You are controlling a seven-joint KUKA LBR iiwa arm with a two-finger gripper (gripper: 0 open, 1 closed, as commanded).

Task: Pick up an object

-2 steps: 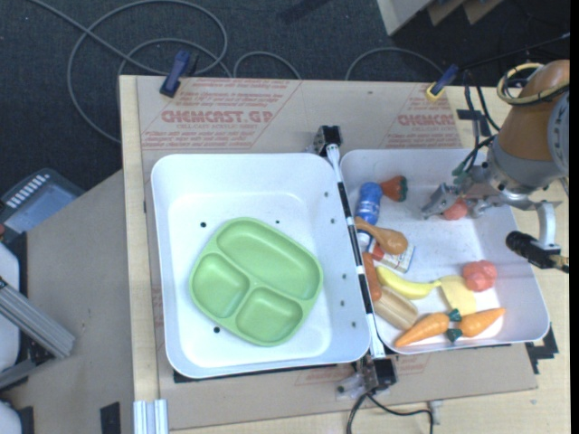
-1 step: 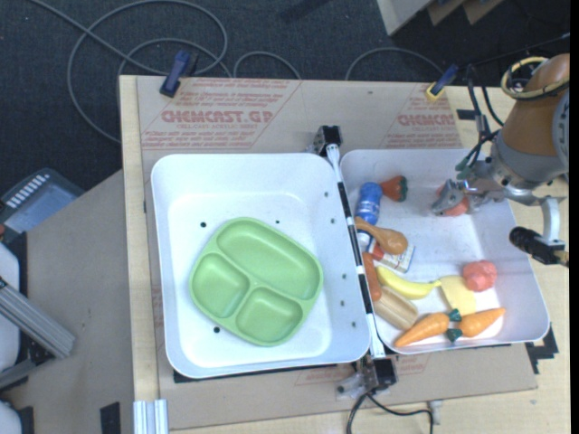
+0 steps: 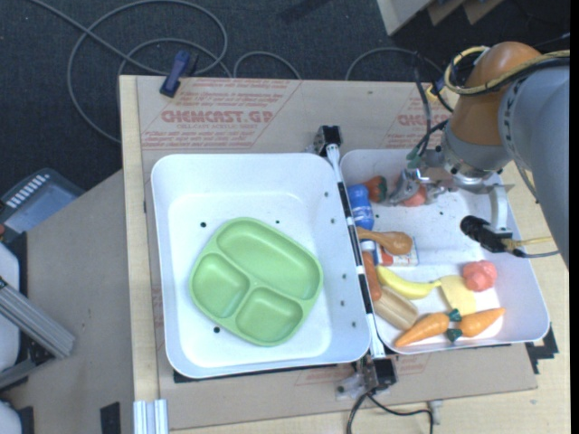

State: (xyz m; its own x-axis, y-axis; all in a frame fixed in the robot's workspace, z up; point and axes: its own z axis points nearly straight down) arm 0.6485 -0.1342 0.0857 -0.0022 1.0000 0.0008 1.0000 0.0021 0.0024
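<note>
Grey arm lowers its tool (image 3: 414, 184) into the right bin (image 3: 534, 307) near a red toy (image 3: 413, 198), apparently seeking a grasp; jaw state unclear.

The arm (image 3: 534, 98) is a chunky grey thing with smooth rounded casing, and there's a glossy orange band (image 3: 493, 66) wrapped above the wrist. A yellow-and-black cable loops beside the orange part on its left. Below that sits a grey wrist flange, then the gripper (image 3: 412, 186), all small metallic bits, with a black piece sticking out nearer to us.
</note>
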